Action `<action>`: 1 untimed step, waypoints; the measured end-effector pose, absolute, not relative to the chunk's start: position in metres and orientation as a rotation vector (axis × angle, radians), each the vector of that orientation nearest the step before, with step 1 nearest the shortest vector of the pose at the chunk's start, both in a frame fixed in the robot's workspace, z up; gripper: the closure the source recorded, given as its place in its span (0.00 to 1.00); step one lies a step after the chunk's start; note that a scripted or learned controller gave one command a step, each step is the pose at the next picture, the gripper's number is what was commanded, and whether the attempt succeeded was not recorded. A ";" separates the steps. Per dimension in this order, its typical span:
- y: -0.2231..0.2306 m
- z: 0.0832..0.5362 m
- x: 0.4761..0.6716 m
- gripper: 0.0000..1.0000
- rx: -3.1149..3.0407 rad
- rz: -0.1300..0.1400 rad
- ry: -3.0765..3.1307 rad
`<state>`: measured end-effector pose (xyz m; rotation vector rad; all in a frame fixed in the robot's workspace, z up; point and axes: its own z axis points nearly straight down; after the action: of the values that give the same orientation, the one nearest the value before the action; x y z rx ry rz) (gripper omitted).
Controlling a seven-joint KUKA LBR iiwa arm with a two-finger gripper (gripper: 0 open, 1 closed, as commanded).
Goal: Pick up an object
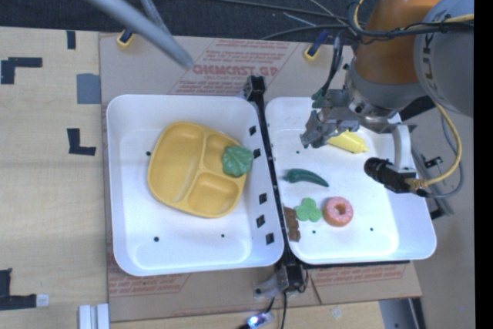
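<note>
Gripper (322, 132) over rt bin (385, 243), beside yellow obj (348, 142).

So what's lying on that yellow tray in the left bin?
A green leafy toy piece sits on the right edge of the yellow divided tray. Its other compartments look bare. Whatever lies under the tray is covered.

Bench viewed from above at slant; both white bins (119, 189) framed whole, arm (400, 27) seen at right.
</note>
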<state>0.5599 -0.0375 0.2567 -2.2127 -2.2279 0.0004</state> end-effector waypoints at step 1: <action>0.017 0.258 0.560 1.00 -2.213 0.000 -2.228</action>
<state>0.5596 0.0169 0.2585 -2.2131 -2.2278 0.0005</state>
